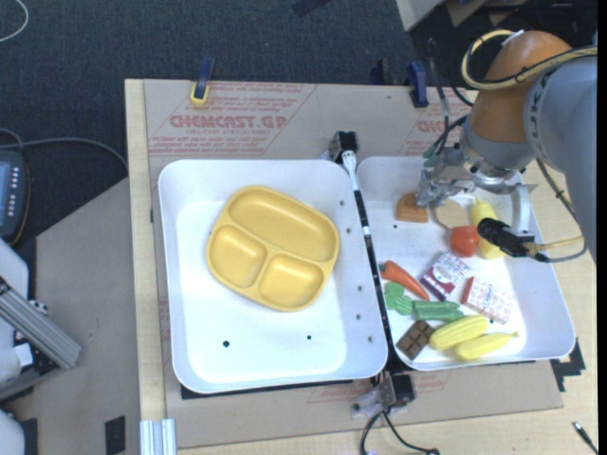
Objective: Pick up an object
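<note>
Grey arm (560, 102) cropped at right, claw (438, 190) above tan block (412, 209), grip state unclear

We see a yellow divided plate (273, 246) in a white bin (185, 282); an orange carrot (400, 275), red tomato (464, 240), yellow corn (459, 331), brown chocolate (413, 338); red lettering on the tan tabletop (228, 121).

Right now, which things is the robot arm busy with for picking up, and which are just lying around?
For the job:
end effector, low in the right white bin
small tan bread-like piece beside it
round red tomato toy

Just lying about:
yellow three-section plastic plate in the left white bin
orange carrot toy
yellow corn cob toy
brown chocolate bar toy
</note>
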### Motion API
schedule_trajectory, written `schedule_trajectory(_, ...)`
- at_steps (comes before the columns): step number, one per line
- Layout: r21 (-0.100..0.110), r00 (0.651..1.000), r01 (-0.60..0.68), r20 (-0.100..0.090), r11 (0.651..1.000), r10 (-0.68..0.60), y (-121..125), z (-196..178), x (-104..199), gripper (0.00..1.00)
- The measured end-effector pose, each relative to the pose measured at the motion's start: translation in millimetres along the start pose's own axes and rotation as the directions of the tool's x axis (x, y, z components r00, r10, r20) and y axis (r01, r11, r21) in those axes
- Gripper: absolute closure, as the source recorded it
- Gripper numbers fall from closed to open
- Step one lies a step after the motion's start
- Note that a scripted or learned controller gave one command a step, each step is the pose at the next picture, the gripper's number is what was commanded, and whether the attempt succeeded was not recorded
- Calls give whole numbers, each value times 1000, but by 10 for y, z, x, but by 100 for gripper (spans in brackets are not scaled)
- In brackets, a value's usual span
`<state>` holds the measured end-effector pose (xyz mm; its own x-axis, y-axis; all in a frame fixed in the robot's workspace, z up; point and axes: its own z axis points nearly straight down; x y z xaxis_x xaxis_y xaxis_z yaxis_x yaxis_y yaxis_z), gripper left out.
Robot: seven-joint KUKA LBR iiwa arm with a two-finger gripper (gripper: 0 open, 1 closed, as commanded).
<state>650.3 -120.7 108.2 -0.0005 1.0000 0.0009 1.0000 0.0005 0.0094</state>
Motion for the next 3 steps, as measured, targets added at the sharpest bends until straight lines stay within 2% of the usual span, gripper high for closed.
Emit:
schedule_trajectory(1, 2, 1000, 1, 2, 1000, -1, 49, -454, 53, 100)
schedule_trajectory(2, 4, 1000, -1, 2, 1000, 1, -38, -977, 56, 100)
schedule_trajectory(3, 4, 1000, 0, 2, 1000, 0, -26, -1185, 55, 100)
